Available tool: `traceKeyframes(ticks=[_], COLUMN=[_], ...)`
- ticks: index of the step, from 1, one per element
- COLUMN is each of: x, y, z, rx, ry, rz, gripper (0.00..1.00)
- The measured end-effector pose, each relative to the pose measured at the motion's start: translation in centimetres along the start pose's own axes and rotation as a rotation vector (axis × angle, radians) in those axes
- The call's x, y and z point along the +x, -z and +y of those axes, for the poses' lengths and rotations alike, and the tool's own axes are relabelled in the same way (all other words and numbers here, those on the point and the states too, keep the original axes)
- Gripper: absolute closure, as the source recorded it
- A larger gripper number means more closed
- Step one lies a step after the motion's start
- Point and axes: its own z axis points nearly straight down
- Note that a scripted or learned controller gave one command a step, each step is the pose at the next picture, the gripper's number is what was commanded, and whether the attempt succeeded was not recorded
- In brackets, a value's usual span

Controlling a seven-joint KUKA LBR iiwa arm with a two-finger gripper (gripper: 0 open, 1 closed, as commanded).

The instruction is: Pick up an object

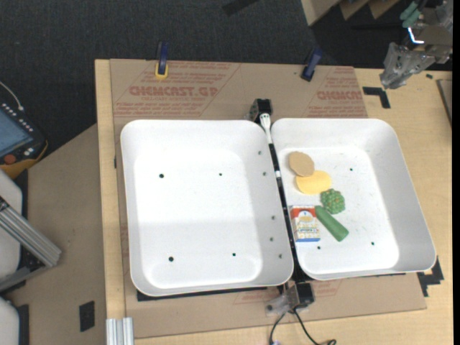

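Camera view: step in hand looks like pre-approach. Hand [404, 65] sits at upper right, off the bins, above the table [79, 192]; can't tell if it's apart or together, too blurred. Objs all in right bin [402, 185], clustered near its left wall: tan disc [302, 164], yellow piece [313, 184] touching it, green veg [333, 211], small carton [306, 224] just beside. Next move calls for travel down-left over the cluster, then descent on one obj. Left bin [144, 192] white w/ dark dots. Cardboard sheet [215, 85] under bins, clamped at top; dark floor [72, 13] beyond.
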Motion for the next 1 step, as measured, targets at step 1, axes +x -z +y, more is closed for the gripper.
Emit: traceKeyframes(ticks=[1], x=[3.65], y=[-8.14], z=[2.99], rx=[0.004], ry=[-0.003], rz=[0.0], gripper=[1.0])
